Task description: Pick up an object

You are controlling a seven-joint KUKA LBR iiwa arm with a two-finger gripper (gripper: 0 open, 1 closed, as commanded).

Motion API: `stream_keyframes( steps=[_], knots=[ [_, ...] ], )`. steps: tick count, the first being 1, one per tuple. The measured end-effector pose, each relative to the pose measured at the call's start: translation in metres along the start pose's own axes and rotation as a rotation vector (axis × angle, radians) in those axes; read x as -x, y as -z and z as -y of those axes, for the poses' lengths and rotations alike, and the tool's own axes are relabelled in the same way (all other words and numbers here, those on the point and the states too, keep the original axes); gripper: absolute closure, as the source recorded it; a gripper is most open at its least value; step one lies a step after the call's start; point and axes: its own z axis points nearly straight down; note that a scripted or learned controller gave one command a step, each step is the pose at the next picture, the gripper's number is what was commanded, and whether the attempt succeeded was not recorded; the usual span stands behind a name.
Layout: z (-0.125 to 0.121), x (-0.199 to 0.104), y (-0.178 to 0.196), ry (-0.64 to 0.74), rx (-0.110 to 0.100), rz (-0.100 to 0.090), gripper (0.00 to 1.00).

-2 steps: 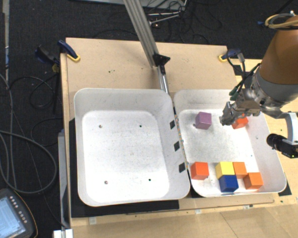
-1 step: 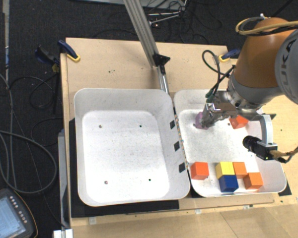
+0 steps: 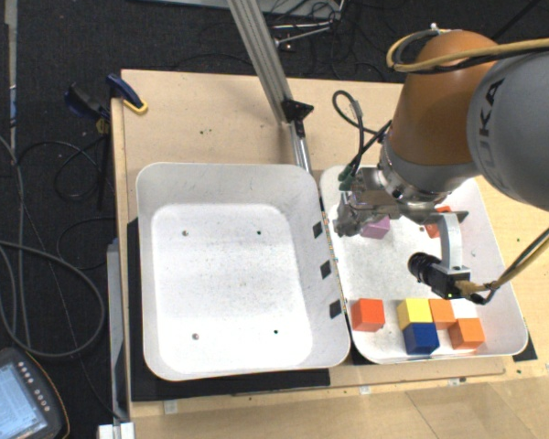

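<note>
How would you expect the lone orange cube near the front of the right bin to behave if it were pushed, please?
The orange cube has flat faces, so it would probably slide rather than roll. It looks rigid, so squashing seems unlikely. It stands apart from the other blocks, so a push away from them should move it alone.

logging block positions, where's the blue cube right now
The blue cube sits in the right bin near its front edge, just below the yellow cube and between two orange cubes.
</note>
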Motion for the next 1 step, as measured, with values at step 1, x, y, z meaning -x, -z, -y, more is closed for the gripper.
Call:
stream_keyframes(
  steps=[1],
  knots=[
    [0.0053, -0.0615, -0.0167, -0.001, -0.003, 0.000, 1.00]
  ],
)
